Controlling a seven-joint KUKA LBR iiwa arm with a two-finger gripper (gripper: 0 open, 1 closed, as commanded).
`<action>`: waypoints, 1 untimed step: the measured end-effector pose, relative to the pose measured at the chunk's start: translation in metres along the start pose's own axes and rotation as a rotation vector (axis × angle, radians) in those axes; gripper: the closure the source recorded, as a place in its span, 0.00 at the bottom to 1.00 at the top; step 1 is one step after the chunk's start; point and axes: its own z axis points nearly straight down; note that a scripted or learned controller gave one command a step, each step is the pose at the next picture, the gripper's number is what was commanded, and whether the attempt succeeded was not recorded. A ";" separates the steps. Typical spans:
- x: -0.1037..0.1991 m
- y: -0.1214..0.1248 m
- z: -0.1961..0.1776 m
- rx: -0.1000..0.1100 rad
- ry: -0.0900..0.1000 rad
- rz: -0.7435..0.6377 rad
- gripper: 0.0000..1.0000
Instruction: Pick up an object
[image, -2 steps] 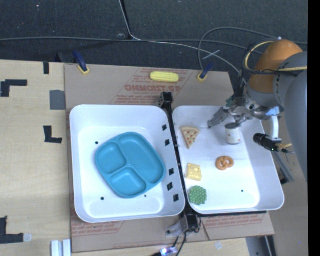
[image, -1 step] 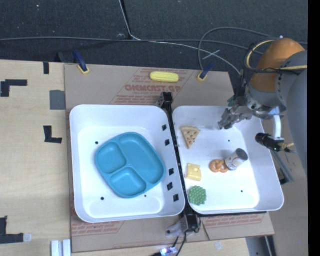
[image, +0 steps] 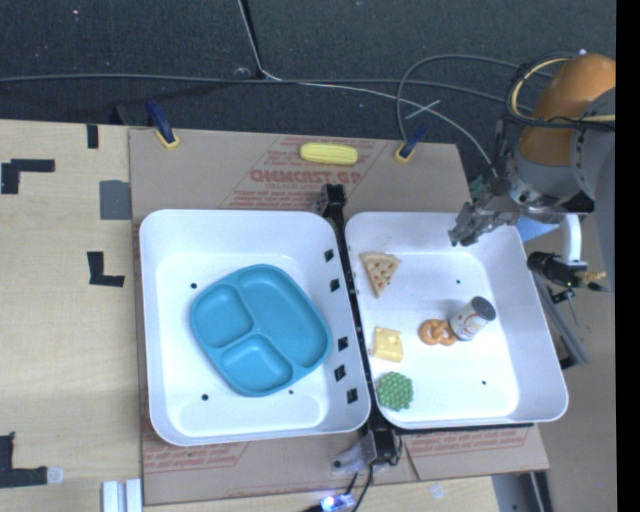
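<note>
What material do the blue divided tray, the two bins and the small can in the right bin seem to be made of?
Blue divided tray: likely moulded plastic, with a smooth, even colour and soft rounded compartments. Left bin and right bin: probably plastic too, plain white with a slight sheen and rounded rims. Small can, lying on its side: seems to be metal, judging by its grey end, though it is too small to be sure.

One fixed camera above the bench, looking down at a slant.
It takes in both bins whole, the left bin (image: 160, 300) and right bin (image: 520, 330), from moderate height; the arm (image: 560, 130) enters at the right edge.
</note>
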 end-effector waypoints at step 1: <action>0.000 0.001 -0.053 -0.001 0.000 0.000 1.00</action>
